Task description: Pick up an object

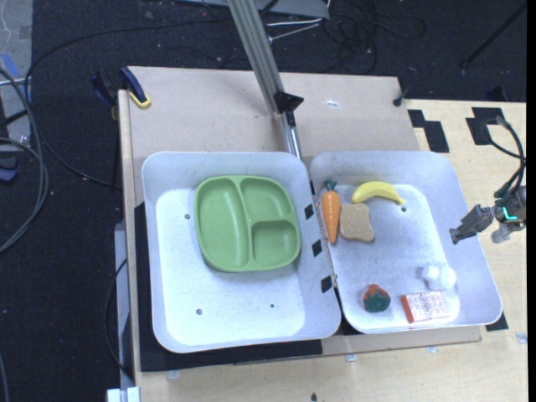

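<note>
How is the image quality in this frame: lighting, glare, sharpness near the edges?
Camera view: lighting is even and soft, with only faint shadows under the carrot and banana; both white bins look slightly washed out; the small white object nearly blends into the bin floor; the gripper at the right edge is blurry; the floor is dark.

gripper (466, 227) low at right edge, pointing left

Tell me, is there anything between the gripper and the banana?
Nothing visible. The gripper hovers at the right bin's right rim, and only bare bin floor lies between it and the banana.
</note>
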You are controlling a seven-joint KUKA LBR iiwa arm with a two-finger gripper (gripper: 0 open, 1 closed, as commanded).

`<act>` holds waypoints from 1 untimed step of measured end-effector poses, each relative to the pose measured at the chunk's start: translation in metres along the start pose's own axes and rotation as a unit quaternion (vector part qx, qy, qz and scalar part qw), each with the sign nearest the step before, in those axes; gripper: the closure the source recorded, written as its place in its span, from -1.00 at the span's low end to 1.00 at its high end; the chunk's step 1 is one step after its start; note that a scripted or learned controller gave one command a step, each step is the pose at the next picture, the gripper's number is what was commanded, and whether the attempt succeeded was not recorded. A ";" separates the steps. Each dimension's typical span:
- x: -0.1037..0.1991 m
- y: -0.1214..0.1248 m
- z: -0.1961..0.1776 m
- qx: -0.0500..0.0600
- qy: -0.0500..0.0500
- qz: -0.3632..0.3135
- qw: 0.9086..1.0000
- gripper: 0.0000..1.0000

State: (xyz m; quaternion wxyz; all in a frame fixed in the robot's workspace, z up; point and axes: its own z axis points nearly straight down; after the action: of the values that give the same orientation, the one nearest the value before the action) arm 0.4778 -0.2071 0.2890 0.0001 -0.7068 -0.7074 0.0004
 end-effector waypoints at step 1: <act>0.000 0.000 0.000 0.000 0.000 0.000 1.000 -1.00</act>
State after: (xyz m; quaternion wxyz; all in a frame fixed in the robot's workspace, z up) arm 0.4780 -0.2071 0.2893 -0.0003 -0.7067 -0.7075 0.0002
